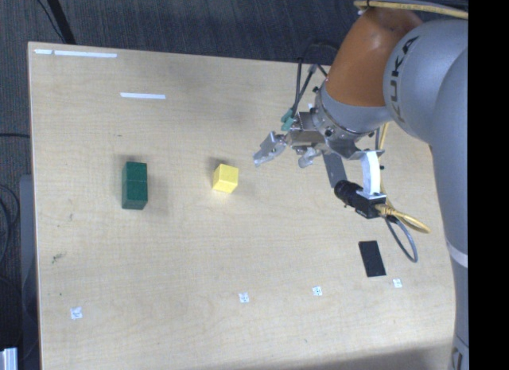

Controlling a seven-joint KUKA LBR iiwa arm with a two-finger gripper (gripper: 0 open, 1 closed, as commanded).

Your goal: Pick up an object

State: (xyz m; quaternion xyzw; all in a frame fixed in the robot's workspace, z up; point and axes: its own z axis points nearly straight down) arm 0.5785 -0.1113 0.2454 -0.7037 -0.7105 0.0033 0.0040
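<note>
- Plainly, the cube (226, 178), a small yellow block, is the likeliest pick: it sits alone on the bench (199, 265), left of centre, with bare wood on every side, so fingers could come down round it without bumping anything.
- Its edges lie slightly askew to the bench edges, so I judge the wrist would need a small turn to meet two flat faces squarely.
- To its right and a little higher in the view is the gripper (269, 150), near the cube but apart from it, not over it. It holds nothing; whether it is spread or pressed together I cannot tell, since at this slant the metal tips blur into one pale shape.
- The arm (398, 66) reaches in from the right, orange band uppermost, wrist tilted toward the cube, which suits an approach from that side.
- Farther left lies a green block (135, 185), longer than the cube and well apart from it, a second candidate that does not crowd the first.
- A flat black tag (371, 258) lies near the right edge, under the arm's cabling, out of the way.
</note>
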